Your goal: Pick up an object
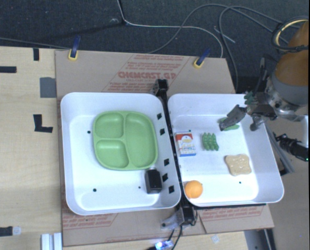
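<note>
The two-finger gripper hangs spread and holding nothing over the right white bin, above four loose things: one small red-and-white carton, one green ridged piece, one tan toast slice, one orange ball. The left white bin holds one green compartment plate and one black block.

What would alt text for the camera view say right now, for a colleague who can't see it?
The gripper hangs open over the right bin's upper right, holding nothing. Below it lie a small red and white box, a green ridged piece, a tan toast-like slice and an orange. The left bin holds a green divided plate and a small black block.
</note>
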Controlling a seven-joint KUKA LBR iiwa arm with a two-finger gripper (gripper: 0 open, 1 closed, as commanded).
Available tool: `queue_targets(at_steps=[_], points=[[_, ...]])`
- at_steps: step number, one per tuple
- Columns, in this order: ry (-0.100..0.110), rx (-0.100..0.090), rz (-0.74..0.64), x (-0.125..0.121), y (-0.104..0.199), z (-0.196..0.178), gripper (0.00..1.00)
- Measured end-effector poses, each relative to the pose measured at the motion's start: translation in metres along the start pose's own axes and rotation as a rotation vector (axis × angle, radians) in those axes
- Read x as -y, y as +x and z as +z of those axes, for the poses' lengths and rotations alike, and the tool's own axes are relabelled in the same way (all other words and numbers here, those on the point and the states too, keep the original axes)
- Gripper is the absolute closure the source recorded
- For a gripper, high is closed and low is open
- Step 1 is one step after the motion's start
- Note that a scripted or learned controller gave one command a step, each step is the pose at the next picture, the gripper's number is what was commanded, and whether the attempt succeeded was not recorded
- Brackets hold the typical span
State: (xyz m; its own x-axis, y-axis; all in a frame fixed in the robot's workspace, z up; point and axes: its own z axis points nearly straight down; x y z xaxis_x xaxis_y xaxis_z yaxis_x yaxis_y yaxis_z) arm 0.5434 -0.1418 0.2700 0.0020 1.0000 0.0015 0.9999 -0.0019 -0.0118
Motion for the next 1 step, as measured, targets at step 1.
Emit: queue_targets(at_steps=[1], points=[[-0.010, 0.002, -0.003, -0.0019, 0.0002, -0.0054, 0.00]])
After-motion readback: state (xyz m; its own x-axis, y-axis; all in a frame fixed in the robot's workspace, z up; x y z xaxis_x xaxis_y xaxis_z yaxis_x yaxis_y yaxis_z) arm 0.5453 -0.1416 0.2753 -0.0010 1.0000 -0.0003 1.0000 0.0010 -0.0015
